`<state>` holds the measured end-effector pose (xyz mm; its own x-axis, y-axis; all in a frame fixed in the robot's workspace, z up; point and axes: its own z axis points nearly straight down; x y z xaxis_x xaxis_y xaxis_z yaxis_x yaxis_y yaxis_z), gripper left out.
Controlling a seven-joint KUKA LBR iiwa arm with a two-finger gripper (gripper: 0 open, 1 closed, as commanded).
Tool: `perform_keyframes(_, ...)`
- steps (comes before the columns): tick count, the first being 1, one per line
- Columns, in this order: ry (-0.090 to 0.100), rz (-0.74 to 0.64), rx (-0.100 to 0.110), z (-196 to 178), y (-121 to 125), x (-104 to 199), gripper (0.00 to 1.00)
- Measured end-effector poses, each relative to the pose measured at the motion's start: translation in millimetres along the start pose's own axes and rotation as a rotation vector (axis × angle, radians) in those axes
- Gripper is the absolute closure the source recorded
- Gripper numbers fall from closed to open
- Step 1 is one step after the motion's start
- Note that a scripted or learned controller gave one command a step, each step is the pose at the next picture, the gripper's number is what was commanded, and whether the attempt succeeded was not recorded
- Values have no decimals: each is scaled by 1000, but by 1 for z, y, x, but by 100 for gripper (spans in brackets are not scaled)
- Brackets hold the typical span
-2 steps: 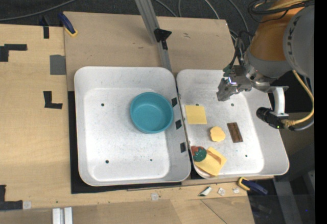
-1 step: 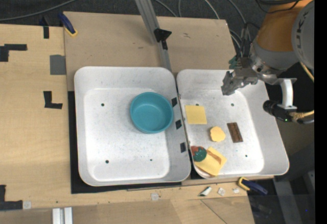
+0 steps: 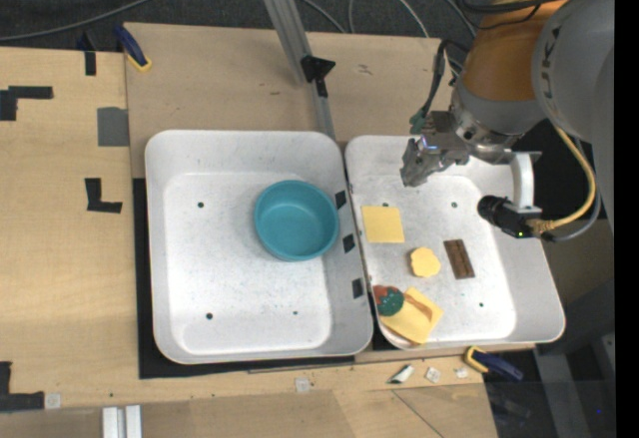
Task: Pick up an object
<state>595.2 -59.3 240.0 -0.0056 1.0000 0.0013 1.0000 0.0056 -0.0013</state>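
the end effector (image 3: 417, 167) hangs over the upper left part of the right-hand shallow white bin (image 3: 529, 311), fingers pointing down with only a slight gap between them and nothing held there. the nearest candidate is the flat pale yellow square tile (image 3: 382, 223), which lies just below and a little left of the fingertips in the camera view, flat on the bin floor with its edges roughly square to the bin walls. further down the bin sit a small rounded yellow piece (image 3: 424, 262), a short dark brown bar (image 3: 458, 258) lying lengthwise toward the near edge, and, in the lower left corner, a yellow wedge (image 3: 412, 316) touching a small green and red item (image 3: 387, 301). the left-hand white bin (image 3: 190, 326) holds a round teal bowl (image 3: 295, 219), well apart from the end effector. both bins rest on a pale wooden desk (image 3: 60, 256) marked with black tape.
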Motion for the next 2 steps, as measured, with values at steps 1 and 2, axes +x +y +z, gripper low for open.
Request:
perform_keyframes(1,0,0,1,12,19,48,100)
perform_keyframes(2,-1,-1,0,22,36,100,100)
